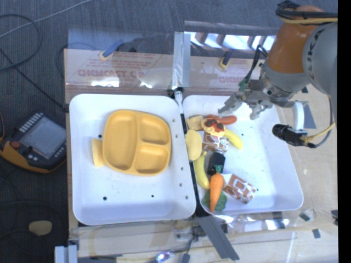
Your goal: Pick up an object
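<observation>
- Two shallow white bins are sitting side by side on the surface [126, 73], seen from above at a slant.
- The left bin [88, 201] is holding a yellow tray [136, 142] with three compartments; a pale yellow piece [97, 152] is poking out from under the tray's left edge.
- The right bin [274, 185] is holding a cluster of toy foods, all crowding its left half.
- At the top of the cluster, a red sausage [227, 120] is lying just beside a small round pizza [213, 125], and a patterned box [214, 142] is touching the pizza from below.
- A banana [234, 140] is lying to the right of that box.
- A pale yellow lump [193, 145] is resting against the wall between the bins.
- A small black item [216, 162] is sitting in the middle, above a carrot [216, 187] whose green end is pointing toward the near rim.
- A second patterned box [239, 188] is lying tilted, just right of the carrot.
- The grey arm [299, 48] with its orange band is reaching in from the right.
- The tool [242, 107] is hanging over the far part of the right bin, its fingers [228, 107] spread apart and pinching nothing, just above and to the right of the sausage.
</observation>
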Controlling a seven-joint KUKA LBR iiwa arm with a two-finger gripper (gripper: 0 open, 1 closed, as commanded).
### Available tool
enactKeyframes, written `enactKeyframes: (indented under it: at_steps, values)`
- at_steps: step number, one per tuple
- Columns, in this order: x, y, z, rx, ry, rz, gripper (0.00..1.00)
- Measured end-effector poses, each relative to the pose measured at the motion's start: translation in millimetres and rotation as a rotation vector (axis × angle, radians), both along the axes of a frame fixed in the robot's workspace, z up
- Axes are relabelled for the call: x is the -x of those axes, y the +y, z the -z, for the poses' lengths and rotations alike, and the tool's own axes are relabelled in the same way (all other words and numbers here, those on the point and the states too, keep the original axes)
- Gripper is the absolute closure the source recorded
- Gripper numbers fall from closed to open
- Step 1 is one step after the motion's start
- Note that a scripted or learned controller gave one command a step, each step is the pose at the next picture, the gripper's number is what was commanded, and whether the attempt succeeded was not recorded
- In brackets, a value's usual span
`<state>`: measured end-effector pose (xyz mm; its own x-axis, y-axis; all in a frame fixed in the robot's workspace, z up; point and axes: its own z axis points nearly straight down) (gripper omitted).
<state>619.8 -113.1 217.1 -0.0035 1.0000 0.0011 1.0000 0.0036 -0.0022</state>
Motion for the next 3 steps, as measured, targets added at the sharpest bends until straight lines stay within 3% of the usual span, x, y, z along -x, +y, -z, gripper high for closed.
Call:
enactKeyframes:
  at_steps: [1,2,3]
  values:
    - [7,-1,113,0.002,0.001,0.088,0.0]
    - [12,-16,128,0.001,-0.01,0.065,0.0]
    - [11,-17,118,0.002,-0.012,0.065,1.0]
